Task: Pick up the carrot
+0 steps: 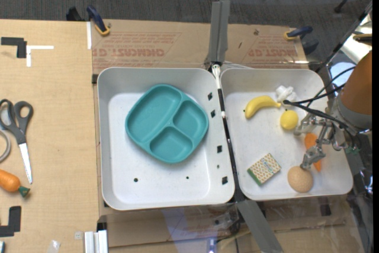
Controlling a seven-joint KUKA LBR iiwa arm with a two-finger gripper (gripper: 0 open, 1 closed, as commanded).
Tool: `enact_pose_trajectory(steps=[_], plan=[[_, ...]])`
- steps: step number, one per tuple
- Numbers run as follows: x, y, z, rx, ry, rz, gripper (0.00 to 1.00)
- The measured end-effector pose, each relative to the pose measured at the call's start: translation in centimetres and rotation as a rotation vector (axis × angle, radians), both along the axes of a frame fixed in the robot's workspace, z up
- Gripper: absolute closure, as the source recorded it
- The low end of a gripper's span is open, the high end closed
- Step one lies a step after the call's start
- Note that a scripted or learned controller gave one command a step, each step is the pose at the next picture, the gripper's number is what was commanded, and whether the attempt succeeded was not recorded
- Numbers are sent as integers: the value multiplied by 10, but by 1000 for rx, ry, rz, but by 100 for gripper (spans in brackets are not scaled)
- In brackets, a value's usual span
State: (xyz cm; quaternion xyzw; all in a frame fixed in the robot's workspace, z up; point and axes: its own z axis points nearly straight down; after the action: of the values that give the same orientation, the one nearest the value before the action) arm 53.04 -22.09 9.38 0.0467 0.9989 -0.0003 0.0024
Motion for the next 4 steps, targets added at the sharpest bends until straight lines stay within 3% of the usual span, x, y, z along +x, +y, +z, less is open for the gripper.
enact_pose_trajectory(steps=[1, 2, 3, 4], plan=[[2, 1, 10, -2, -4, 4, 100], [-40, 73, 59, 2, 3, -46, 100], [-52, -1, 29, 1, 3, 76, 100], [-46, 47, 0, 2, 3, -54, 100]])
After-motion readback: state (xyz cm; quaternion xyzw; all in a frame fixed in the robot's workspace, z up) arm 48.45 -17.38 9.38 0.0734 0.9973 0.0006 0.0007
